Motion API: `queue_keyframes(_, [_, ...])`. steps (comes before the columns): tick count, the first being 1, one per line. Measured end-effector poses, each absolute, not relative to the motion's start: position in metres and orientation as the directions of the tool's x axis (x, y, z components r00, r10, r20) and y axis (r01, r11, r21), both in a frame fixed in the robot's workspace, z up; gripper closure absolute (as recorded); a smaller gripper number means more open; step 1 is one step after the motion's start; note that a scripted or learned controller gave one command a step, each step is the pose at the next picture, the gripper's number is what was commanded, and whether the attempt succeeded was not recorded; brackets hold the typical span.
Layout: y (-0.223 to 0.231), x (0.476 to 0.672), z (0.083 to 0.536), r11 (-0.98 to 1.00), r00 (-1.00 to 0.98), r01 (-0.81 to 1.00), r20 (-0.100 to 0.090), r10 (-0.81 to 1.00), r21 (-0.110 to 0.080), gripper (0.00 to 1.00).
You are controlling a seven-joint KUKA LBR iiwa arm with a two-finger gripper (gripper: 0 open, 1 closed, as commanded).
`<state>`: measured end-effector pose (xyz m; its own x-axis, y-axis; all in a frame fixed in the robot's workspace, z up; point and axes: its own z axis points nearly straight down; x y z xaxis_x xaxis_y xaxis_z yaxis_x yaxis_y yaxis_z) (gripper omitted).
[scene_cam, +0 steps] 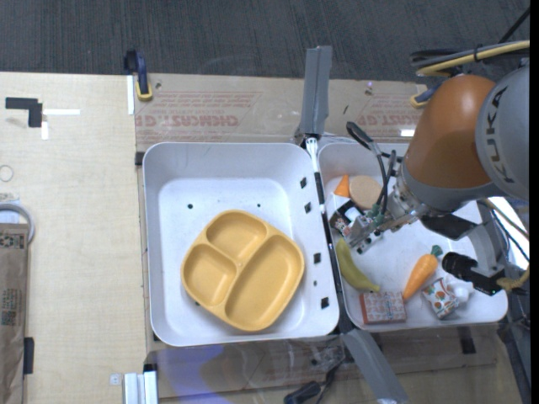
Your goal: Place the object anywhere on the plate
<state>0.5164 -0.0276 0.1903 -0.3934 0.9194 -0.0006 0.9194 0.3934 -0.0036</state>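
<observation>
Yellow plate [243, 269] lies in the left bin [160, 225]; banana [354, 268], carrot [419, 276] beside the gripper [358, 228] in the right bin [488, 310].

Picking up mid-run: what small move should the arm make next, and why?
Probably lower the gripper toward the banana just below it in the right bin. The divided yellow plate in the left bin carries nothing yet, so a pick comes first.
</observation>
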Motion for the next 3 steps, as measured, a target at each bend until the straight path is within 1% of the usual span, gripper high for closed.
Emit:
queue_keyframes(1, [0.0430,0.5233,0.2499,0.416,-0.416,0.910,-0.001,0.910,-0.002,1.00])
queue_keyframes(2, [0.0429,0.5233,0.2499,0.415,-0.415,0.910,-0.001,0.910,-0.002,0.00])
queue_keyframes(3, [0.0429,0.5233,0.2499,0.415,-0.415,0.910,-0.001,0.910,-0.002,0.00])
